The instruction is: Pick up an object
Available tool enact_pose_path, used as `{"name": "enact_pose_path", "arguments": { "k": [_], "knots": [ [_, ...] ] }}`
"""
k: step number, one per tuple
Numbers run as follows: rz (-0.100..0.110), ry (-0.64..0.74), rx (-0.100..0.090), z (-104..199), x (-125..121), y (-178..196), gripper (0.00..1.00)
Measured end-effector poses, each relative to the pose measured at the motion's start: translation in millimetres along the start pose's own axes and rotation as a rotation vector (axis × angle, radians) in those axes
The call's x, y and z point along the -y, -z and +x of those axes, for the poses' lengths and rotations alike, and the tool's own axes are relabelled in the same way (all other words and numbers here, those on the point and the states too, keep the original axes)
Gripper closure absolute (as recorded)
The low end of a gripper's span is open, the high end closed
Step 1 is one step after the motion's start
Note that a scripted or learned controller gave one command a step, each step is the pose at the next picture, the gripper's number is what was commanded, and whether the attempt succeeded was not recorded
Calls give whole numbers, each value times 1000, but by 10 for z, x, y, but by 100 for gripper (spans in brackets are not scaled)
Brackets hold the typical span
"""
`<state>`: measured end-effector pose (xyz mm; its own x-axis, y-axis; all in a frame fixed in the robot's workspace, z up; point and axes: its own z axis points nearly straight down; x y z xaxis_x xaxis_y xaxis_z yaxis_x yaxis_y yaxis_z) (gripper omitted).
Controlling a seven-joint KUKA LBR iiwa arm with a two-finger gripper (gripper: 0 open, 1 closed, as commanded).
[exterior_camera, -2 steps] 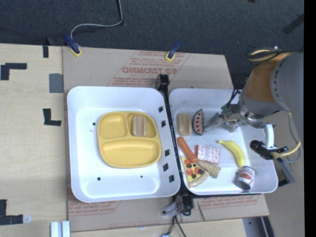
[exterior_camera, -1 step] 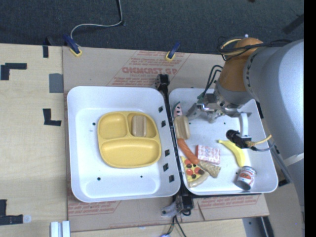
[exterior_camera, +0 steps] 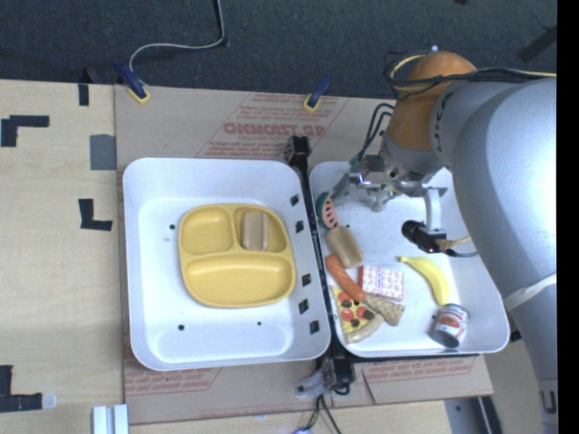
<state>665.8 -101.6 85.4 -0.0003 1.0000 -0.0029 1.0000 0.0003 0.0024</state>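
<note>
White bins sit side by side on cardboard (exterior_camera: 262,125), inner rims touching at a black-clipped seam.

Right bin (exterior_camera: 412,331), near edge:
- The can (exterior_camera: 449,325) is tilted in the near right corner, close to the rim.
- The pizza slice (exterior_camera: 355,316) lies against the near left wall, with a brown cracker (exterior_camera: 390,311) touching it on the right.
- There is a bare strip of floor between the cracker and the can.

Right bin, mid:
- The pink-and-white packet (exterior_camera: 383,283) lies flat just beyond the cracker.
- The banana (exterior_camera: 432,278) is just right of the packet, curving toward the can.
- An orange sausage-like piece (exterior_camera: 344,277) lies slantwise along the left wall.
- A tan bun (exterior_camera: 344,245) lies beyond it, the two touching or nearly so.

Right bin, far:
- The watermelon slice (exterior_camera: 327,212) stands against the left wall.
- The gripper (exterior_camera: 369,186) is low over the far left part of the bin, right of the watermelon slice and beyond the bun. Nothing is seen in its hold, and whether it is open or closed cannot be told.
- The grey arm covers the bin's right rim and far right corner.

Left bin (exterior_camera: 154,269):
- The yellow tray (exterior_camera: 194,283) is centred, with a brown item (exterior_camera: 255,231) in its far right compartment.
- Open white floor runs all round the tray, widest along the near edge.

Beyond the bins, two blue-and-yellow clamps (exterior_camera: 136,87) hold the cardboard's far edge.
</note>
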Motion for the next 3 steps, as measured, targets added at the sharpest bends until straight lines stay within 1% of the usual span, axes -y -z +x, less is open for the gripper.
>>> {"name": "enact_pose_path", "arguments": {
  "k": [1, 2, 3],
  "knots": [
    [0, 2, 2, 2, -3, 105, 100],
    [0, 1, 4, -9, -1, 102, 0],
    [0, 2, 4, -4, -1, 196, 100]
  ]
}}
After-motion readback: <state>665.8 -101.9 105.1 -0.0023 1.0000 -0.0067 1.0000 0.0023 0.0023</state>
